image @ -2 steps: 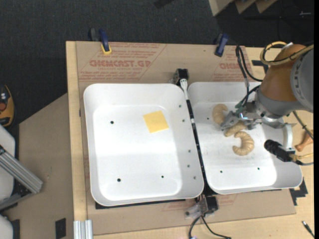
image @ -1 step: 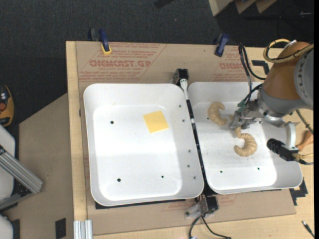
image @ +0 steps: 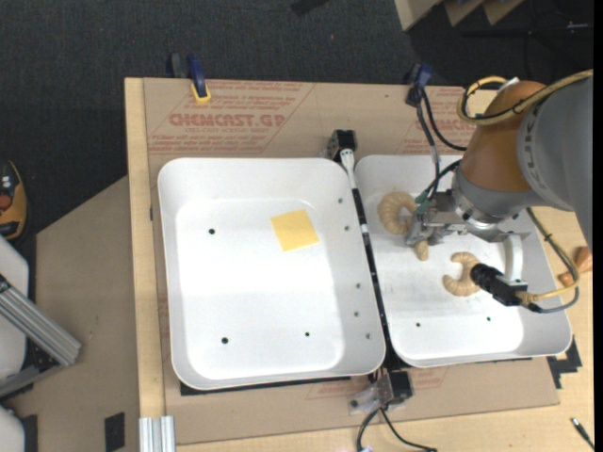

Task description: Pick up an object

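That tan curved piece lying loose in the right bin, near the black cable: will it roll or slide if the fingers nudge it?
The curved piece looks crescent-shaped, so it probably pivots or skids rather than rolls. The right bin floor looks smooth, so sliding seems likely. It appears small, probably light.

One fixed camera hangs above the tabletop [image: 236,102], looking down at a slant, far enough back to take in both white bins [image: 188,347] whole; the arm [image: 528,149] enters from three o'clock.
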`<state>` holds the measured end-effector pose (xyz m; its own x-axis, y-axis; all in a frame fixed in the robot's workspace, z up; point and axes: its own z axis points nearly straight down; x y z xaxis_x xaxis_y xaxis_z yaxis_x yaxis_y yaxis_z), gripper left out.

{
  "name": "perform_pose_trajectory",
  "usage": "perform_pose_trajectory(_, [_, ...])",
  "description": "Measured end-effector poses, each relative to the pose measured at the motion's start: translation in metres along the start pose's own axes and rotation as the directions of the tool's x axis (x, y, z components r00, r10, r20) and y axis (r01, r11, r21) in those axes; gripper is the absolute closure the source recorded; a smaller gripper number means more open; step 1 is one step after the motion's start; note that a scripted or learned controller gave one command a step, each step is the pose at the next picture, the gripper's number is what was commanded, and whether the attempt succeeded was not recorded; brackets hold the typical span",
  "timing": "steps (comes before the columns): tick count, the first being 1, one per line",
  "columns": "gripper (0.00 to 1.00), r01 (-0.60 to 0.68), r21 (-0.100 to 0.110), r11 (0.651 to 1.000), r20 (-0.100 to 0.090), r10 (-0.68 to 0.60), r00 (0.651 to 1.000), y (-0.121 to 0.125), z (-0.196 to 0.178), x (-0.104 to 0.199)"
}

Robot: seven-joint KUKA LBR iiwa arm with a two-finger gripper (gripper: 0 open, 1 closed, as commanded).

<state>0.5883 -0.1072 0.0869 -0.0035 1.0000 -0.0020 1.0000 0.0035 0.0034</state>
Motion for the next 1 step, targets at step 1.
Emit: perform_pose_trajectory(1, [1.0,0.007,-0.014,1.0,-0.003,-0.007,1.0,0.0666,-0.106,0.0753])
